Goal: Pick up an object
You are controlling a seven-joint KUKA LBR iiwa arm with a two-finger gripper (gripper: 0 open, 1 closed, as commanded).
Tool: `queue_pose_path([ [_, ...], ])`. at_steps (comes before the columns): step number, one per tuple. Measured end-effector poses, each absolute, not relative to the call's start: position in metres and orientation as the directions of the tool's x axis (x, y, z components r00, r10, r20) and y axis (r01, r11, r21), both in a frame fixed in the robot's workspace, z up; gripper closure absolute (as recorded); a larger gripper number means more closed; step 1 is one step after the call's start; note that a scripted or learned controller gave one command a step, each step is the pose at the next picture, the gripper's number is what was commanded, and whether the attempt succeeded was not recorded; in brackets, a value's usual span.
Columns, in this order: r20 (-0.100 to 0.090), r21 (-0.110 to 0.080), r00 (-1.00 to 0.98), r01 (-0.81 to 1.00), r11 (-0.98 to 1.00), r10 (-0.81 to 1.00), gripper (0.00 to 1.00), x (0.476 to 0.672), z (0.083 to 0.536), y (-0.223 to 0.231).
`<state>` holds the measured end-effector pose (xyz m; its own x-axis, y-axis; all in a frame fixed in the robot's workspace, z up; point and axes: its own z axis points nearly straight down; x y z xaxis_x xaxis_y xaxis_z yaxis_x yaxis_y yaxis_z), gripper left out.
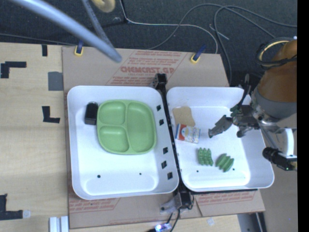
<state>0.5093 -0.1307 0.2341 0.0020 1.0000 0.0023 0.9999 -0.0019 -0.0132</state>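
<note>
Hand (227, 125) seen spread, grasping nothing, above right bin (256, 178). Green toys (204, 156) judged light, ridged; to be gripped across narrow sides.

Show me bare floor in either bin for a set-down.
Left white bin: a wide strip along the near wall, below the green sectioned plate. Right white bin: the far-left corner above the brown card piece. Crowded: the right bin's middle, with a small printed packet, two green ridged pieces and the hand.

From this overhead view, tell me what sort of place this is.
Likely a robot grasping test bench: two shallow white bins on taped cardboard, a grey and orange arm's gripper, and loose cables on dark flooring.
</note>
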Motion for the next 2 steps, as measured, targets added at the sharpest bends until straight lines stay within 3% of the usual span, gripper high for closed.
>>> queue_pose_path([
  [1, 0.001, -0.002, -0.002, 1.0, 0.002, 1.0, 0.0, 0.512, 0.24, -0.13],
  [2, 0.001, -0.007, 0.0, 1.0, 0.0, 1.0, 0.0, 0.509, 0.177, -0.136],
])
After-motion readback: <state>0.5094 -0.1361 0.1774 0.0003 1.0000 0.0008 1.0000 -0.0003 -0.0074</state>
